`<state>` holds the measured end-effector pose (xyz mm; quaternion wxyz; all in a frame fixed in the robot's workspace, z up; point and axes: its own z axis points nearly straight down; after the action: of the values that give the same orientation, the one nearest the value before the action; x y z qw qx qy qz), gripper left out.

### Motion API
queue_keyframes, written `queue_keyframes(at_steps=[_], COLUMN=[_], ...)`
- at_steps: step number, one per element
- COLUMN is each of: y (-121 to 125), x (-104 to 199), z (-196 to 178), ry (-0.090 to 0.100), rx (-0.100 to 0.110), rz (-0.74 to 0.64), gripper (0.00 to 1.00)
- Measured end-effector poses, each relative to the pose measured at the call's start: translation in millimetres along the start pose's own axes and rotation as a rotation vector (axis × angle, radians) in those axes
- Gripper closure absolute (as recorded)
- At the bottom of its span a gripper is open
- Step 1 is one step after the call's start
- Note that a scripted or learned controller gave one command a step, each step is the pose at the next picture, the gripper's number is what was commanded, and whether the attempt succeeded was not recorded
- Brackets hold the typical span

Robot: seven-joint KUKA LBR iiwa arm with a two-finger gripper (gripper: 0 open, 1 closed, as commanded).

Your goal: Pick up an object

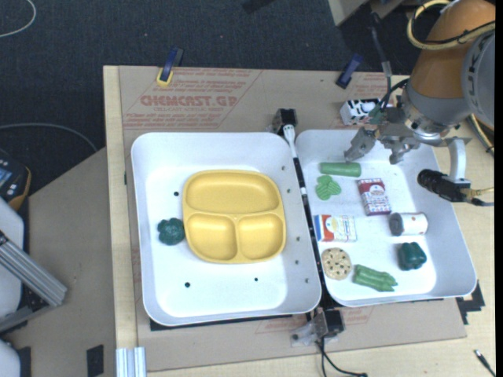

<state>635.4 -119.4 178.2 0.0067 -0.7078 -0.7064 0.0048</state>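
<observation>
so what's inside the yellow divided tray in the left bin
Nothing shows in the yellow tray's three compartments. The dark green toy lies beside it on the left bin floor. What is under the tray is covered.

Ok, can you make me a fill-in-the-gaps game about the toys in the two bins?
1. The yellow divided plate sits in the ____ bin.
2. The dark green toy lies to the ____ of that plate.
3. The cookie lies in the ____ bin.
4. The gripper hangs over the ____ bin.

Missing words: left; left; right; right
</observation>
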Motion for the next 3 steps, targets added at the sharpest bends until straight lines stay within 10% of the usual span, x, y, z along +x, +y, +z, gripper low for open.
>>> queue_keyframes(at_steps=[1,3], y=[3,9], x=[0,10], z=[-9,95], ry=[-0.002,-0.002], rx=[-0.015,-0.015], rz=[-0.002,-0.002], gripper=[0.00,0.00])
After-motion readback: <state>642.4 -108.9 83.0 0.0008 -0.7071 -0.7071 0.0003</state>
